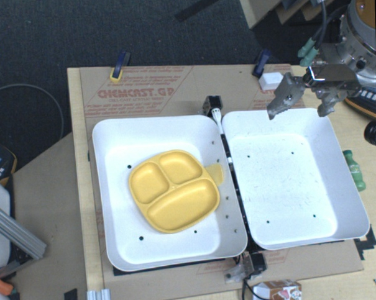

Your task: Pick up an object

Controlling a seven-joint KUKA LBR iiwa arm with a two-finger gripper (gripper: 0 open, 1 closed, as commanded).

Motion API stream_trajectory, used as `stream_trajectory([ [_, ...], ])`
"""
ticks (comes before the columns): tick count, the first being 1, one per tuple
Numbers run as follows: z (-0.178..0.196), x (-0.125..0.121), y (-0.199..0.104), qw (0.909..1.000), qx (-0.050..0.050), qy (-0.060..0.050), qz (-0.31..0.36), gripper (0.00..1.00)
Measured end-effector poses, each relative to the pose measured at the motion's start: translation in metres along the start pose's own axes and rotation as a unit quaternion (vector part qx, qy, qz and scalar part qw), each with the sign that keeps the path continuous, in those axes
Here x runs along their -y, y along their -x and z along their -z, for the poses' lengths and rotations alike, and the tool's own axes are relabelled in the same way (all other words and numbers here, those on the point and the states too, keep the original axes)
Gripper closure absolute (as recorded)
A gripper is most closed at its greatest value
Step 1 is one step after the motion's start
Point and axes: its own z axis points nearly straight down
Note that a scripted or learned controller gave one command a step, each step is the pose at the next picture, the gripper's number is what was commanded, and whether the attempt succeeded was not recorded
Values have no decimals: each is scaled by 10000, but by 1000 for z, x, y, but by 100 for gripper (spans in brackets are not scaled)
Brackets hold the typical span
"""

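Note:
A yellow divided plate (173, 190) with three compartments lies flat in the left white bin (113, 143). My gripper (302, 102) hangs above the far rim of the right white bin (338, 171), well to the right of the plate and apart from it. Its two grey fingers (284, 100) are spread wide, with nothing between them.
The two bins sit side by side on a cardboard sheet (141, 86), clamped at the back by a yellow-blue clip (118, 68) and a blue one (261, 63). A green item (354, 170) lies beside the right bin. Cables and equipment crowd the far right.

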Motion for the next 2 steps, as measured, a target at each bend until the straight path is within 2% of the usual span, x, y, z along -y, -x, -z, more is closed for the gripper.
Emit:
stream_trajectory([
  [1,2,-2,6,10000,26,-65,-59,100],
  [2,-83,1,-44,9999,24,-137,-44,100],
])
